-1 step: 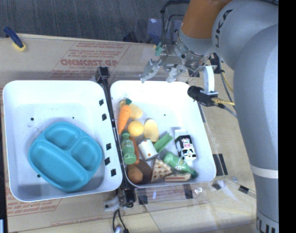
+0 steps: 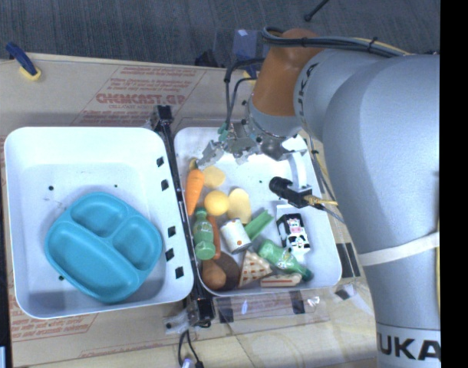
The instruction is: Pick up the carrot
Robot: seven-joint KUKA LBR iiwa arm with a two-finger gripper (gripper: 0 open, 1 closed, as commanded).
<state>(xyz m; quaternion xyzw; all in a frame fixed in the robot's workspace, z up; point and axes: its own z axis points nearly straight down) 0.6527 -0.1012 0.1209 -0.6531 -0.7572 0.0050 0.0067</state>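
Note:
The carrot (image 2: 194,189) is an orange, tapered piece lying along the left wall of the right bin (image 2: 324,236), with its thick end toward the back. My gripper (image 2: 225,149) hangs over the back left part of that bin, a short way behind and to the right of the carrot's thick end. Nothing shows in the gripper, and the carrot rests in the bin apart from it. The grey arm and its orange band (image 2: 276,83) cover the bin's back right corner.
Toy foods crowd the carrot: a yellow piece (image 2: 213,177), a lemon (image 2: 216,202), a pale egg shape (image 2: 239,202), a green bottle (image 2: 204,237), a white can (image 2: 235,234) and a brown potato (image 2: 213,274). The left bin (image 2: 27,152) holds a blue divided plate (image 2: 103,245).

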